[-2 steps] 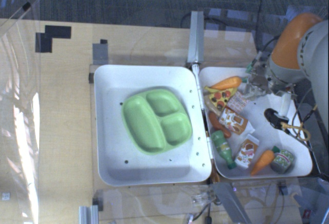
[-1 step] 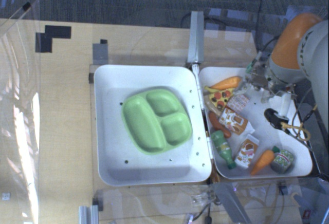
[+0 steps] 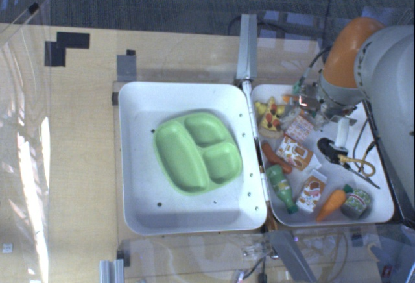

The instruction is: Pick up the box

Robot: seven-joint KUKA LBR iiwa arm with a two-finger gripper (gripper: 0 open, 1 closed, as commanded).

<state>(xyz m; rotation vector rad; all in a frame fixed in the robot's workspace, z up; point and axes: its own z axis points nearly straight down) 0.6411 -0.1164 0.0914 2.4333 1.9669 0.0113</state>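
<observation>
Three small orange-and-white boxes lie in the right bin [image 3: 386,210]. One box [image 3: 299,127] sits at the upper middle, a second box [image 3: 294,152] just below it, and a third box [image 3: 311,190] nearer the front. My gripper [image 3: 307,105] hangs low over the bin's back part, just above and touching or nearly touching the uppermost box. The wrist hides the gripper's tips, and no box shows between them.
The left bin [image 3: 133,210] holds a green divided plate [image 3: 197,150]. Also in the right bin are a yellow and red toy [image 3: 271,113], a green bottle [image 3: 281,186], a carrot [image 3: 331,204], a green can [image 3: 356,202] and a reddish sausage [image 3: 268,154].
</observation>
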